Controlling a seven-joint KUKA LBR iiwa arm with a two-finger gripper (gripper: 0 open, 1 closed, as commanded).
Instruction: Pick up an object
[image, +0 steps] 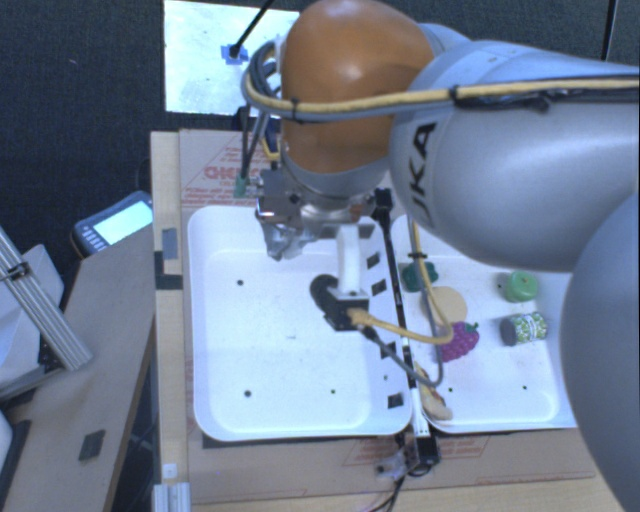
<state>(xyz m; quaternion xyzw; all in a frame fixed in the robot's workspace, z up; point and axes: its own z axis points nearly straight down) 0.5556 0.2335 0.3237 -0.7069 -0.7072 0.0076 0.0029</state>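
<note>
Bin at view right (540, 405) holds the candidates: purple grapes (460, 340), small can (525, 327), green cap (520, 287) — none lifted. Gripper (283, 243) hangs over the other bin (230, 400), far side — grip state cannot be determined. Grasp and lift remain.

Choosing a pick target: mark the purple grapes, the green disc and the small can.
purple grapes (459, 341): camera view, middle of the bunch.
green disc (520, 287): camera view, its top face.
small can (525, 327): camera view, its side wall.

Left bin (240, 395) open, right bin (515, 405) cluttered
</note>
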